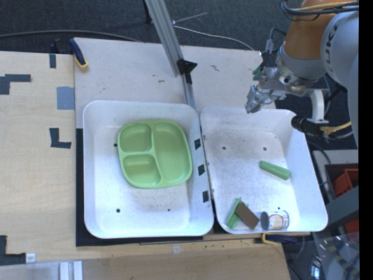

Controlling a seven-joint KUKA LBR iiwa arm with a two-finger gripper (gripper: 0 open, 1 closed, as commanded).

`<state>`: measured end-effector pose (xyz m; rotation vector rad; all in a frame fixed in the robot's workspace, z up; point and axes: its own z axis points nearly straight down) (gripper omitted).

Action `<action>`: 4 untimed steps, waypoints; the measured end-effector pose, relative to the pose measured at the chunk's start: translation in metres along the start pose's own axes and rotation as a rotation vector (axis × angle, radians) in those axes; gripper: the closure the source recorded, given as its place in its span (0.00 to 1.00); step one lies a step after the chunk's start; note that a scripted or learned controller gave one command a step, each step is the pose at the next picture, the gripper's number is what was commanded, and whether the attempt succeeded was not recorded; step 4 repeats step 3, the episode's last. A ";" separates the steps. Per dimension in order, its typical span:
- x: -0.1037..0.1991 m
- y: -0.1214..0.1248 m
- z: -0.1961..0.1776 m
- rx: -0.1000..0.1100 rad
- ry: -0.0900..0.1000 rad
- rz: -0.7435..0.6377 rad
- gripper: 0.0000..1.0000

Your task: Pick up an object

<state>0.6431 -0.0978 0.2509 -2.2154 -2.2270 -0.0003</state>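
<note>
My gripper [254, 104] hangs above the far rim of the right bin [303, 150], near its back middle, with nothing seen between its tips. A green stick-like piece [274, 170] lies in the right bin's middle right. At the near edge of that bin sit a green and brown block [241, 214] and a small can on its side [275, 220]. A green divided plate [155, 153] rests in the left bin [93, 156].
A slanted metal pole [169, 39] runs down from the top to the divider between the bins. A blue and yellow clamp [78, 54] sits at the bench's back left. Cables trail across the back of the bench.
</note>
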 end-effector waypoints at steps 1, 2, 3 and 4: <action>0.047 -0.002 0.011 0.002 0.000 0.000 1.00; 0.091 0.003 0.010 0.001 0.001 -0.001 1.00; 0.151 0.007 0.022 0.002 0.001 -0.002 1.00; 0.151 0.007 0.022 0.002 0.001 -0.002 1.00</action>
